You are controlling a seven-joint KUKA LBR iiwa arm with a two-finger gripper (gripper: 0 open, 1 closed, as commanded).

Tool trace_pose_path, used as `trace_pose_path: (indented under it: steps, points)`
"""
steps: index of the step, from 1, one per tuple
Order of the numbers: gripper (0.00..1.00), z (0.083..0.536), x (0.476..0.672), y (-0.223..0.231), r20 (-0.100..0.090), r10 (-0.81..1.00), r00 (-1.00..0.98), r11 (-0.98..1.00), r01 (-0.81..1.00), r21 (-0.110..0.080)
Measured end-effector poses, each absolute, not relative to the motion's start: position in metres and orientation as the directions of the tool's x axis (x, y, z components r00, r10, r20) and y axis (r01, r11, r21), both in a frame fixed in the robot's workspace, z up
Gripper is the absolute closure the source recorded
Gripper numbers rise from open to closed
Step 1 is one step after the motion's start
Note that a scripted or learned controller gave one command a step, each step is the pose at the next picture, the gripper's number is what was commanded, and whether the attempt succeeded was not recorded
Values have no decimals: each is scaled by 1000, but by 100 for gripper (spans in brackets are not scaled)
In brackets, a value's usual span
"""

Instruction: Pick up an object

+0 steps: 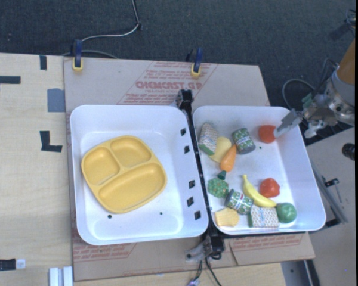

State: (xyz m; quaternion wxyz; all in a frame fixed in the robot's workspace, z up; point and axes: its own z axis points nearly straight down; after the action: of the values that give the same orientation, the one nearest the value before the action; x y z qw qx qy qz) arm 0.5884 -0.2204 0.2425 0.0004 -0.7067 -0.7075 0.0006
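Camera view, jaws (284, 126) at the right bin's (304, 159) upper right rim, open or closed I cannot tell, just beside a red tomato (266, 133), yellow divided plate (124, 173) in the left bin (83, 124), centre-left of frame.

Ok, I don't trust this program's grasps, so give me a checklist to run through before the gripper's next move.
1. Target near gripper: ok, red ball lies right beside it.
2. Ball free of neighbours: ok, apart from the green can.
3. Fingers open: cannot tell.
4. Anything held already: cannot tell.
5. Room at the bin wall: not ok, ball sits close to it.
6. Yellow tray out of the way: ok, it lies in the other bin.
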Motion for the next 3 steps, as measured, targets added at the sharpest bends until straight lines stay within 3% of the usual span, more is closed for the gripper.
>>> trace_pose_path:
  steps: [1,2,3]
  points:
    - [0,96,599,-161,1,1000,-2,2,1000,-3]
    - [0,87,671,-113,1,1000,-2,2,1000,7]
    - [100,100,672,-112,1,1000,-4,4,1000,11]
